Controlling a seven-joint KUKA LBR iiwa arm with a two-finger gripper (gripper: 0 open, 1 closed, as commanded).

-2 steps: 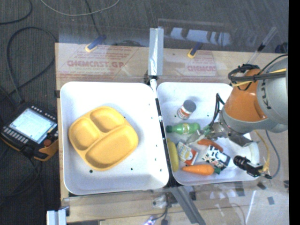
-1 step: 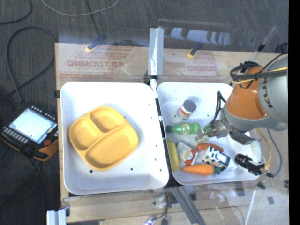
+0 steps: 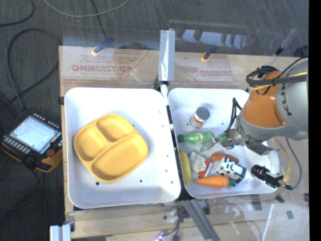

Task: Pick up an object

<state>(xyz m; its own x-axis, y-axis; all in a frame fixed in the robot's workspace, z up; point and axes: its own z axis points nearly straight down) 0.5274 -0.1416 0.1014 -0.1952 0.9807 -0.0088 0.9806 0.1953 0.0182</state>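
The right bin (image 3: 215, 97) holds several small items. A green bottle (image 3: 195, 137) lies on its side near the bin's left wall, with a small round can (image 3: 200, 117) just behind it. Toward the front lie a yellow corn-like piece (image 3: 185, 166), a small orange and yellow pack (image 3: 199, 161), a carrot (image 3: 212, 182), a red item (image 3: 224, 157) and a black-and-white patterned carton (image 3: 230, 169). My gripper (image 3: 220, 139) hangs low over the middle of this bin, just right of the green bottle's end. I see nothing held in it.
The left bin (image 3: 80, 97) carries a yellow divided plate (image 3: 111, 147). The grey arm with its orange band (image 3: 261, 109) covers the right bin's right side, and a black connector (image 3: 265, 174) sticks out near the front right corner. A handheld pendant (image 3: 32, 139) lies left of the bench.
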